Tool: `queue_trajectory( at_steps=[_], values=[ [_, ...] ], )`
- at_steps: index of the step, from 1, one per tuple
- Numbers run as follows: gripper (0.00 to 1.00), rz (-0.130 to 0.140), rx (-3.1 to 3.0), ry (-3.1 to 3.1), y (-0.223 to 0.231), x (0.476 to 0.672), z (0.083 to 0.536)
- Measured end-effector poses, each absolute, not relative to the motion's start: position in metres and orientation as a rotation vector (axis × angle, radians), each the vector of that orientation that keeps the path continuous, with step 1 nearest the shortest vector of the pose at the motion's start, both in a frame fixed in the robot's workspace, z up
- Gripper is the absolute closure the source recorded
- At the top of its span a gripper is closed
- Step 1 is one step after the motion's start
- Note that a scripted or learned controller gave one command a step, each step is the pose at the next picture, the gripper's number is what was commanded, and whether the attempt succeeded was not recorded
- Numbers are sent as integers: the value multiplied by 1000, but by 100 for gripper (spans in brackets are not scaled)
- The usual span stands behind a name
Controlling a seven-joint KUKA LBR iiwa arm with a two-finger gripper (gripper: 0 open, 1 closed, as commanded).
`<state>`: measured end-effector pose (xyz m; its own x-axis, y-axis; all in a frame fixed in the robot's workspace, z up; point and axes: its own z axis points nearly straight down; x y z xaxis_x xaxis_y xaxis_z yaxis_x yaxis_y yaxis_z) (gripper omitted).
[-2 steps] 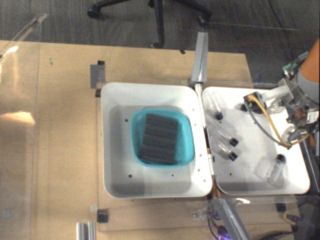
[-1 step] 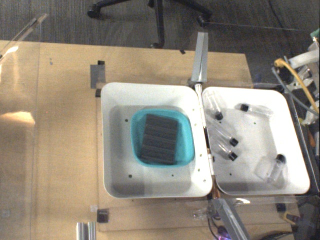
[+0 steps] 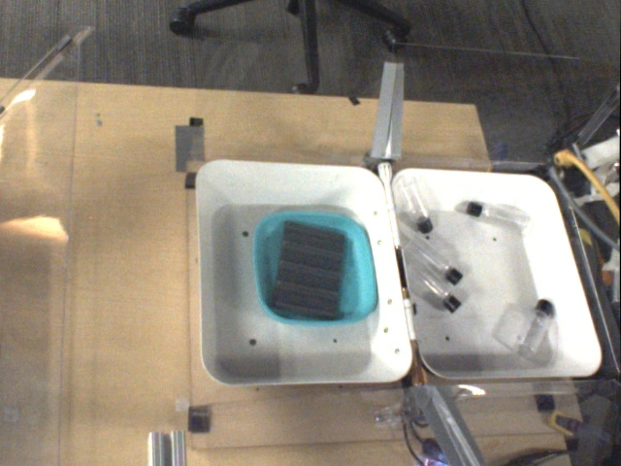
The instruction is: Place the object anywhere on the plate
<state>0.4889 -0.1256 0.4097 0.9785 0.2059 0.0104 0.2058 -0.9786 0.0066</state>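
Note:
A square teal plate sits in the middle of the left white bin. A dark grey ribbed block lies flat on the plate. It is inside the rim and slightly tilted, with its long side running front to back. Nothing touches or covers the block.
The right white bin holds several clear vials with black caps, among them one near its back left and one at its front right. Cables and a metal frame stand at the right edge. A metal bracket rises behind the bins.

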Motion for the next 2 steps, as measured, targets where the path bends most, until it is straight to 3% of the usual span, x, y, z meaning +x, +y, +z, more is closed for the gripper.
queue_trajectory(
  at_steps=[1,2],
  values=[
    [0,4,3123,323,-156,488,353],
    [0,19,3117,324,-206,489,437]
  ],
)
